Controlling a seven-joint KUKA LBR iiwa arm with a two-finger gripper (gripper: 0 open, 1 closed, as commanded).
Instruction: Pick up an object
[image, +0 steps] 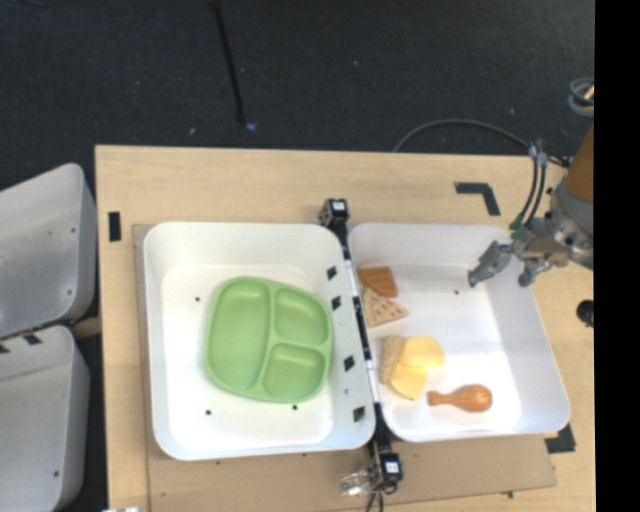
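Orange drumstick-like toy (463, 398) lies nearest the lens in the right bin (520, 330), beside a yellow lump (416, 365) and two tan wedges (380, 296) by the divider. Green sectioned plate (268, 340) sits in the left bin (175, 300). Claw (506, 264) hovers over right bin's upper right, fingers apart, gripping nothing; arm cut off at frame edge.

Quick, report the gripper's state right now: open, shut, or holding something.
Gripper: open, fingers spread, holding nothing, over the upper right corner of the right bin.
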